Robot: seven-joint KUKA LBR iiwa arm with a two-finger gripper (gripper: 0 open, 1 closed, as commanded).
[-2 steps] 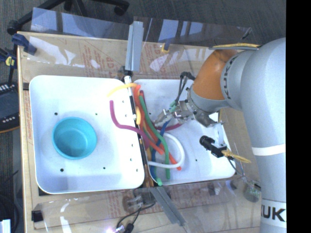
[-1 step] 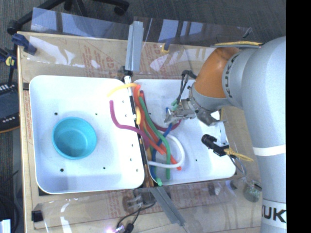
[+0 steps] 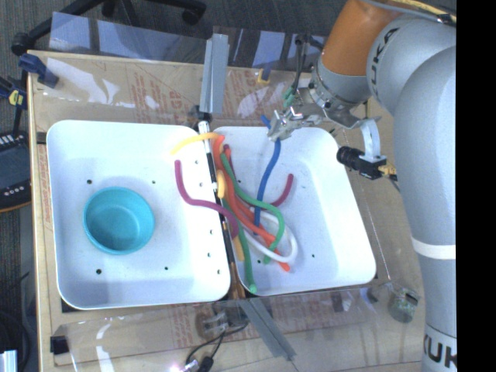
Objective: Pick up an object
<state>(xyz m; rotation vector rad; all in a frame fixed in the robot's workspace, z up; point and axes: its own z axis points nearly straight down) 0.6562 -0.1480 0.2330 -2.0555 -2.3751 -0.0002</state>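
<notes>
A tangle of bendy coloured strands (image 3: 252, 211) lies in the right bin (image 3: 341, 231) and over the divider between the bins. It has red, green, orange, white and maroon pieces. A yellow strand (image 3: 188, 142) and a maroon one (image 3: 188, 192) reach into the left bin. My gripper (image 3: 280, 126) hovers over the far edge of the right bin. It is shut on the upper end of a blue strand (image 3: 267, 173). That strand hangs down from the fingers, a short blue tip pokes out to their left, and its lower end still rests in the tangle.
A teal bowl (image 3: 118, 220) sits in the left bin (image 3: 85, 149), near its left side. A grey metal post (image 3: 213, 72) stands behind the divider. The arm's grey body (image 3: 422, 130) rises along the right of the bench.
</notes>
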